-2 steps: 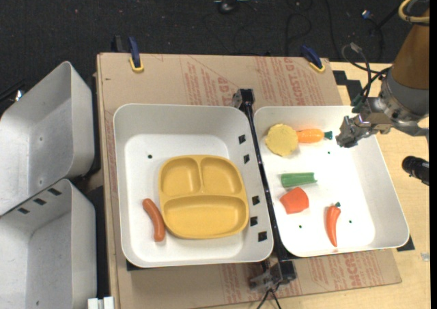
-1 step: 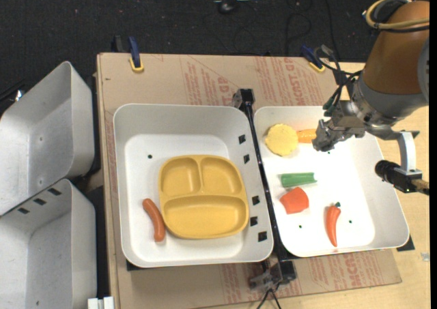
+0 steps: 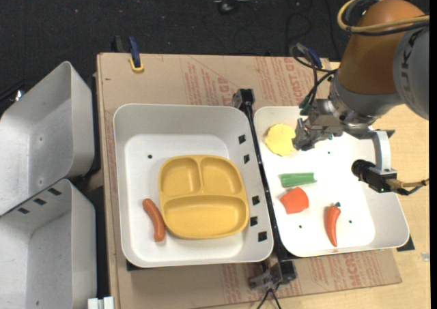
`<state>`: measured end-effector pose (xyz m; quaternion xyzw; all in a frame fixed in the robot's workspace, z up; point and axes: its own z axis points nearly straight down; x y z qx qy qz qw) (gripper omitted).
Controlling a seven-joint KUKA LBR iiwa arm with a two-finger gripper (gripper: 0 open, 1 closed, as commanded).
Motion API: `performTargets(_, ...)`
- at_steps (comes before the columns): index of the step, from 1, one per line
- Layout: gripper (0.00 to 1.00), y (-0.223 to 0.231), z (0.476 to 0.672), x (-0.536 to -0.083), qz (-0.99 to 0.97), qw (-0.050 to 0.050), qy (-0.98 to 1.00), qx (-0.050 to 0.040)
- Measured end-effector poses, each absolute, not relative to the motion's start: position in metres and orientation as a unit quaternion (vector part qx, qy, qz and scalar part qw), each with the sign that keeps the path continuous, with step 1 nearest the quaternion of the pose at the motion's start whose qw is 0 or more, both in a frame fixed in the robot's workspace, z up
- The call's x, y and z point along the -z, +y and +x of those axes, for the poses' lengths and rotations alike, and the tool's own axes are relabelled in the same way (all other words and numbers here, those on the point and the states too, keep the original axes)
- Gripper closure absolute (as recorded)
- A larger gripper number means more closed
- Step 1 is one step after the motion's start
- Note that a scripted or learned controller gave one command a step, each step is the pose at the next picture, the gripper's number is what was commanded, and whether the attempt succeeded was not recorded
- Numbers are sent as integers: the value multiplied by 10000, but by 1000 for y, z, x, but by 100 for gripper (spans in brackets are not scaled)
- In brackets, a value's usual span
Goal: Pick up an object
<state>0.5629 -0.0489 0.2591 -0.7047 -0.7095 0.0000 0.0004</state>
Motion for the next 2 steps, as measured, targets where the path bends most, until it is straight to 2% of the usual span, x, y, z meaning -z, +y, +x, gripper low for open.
performTargets(1,100,13,569,-259,-7038,3,-7104,9)
performTargets(2,100,68,585,-244,-7042,1,-7100,5)
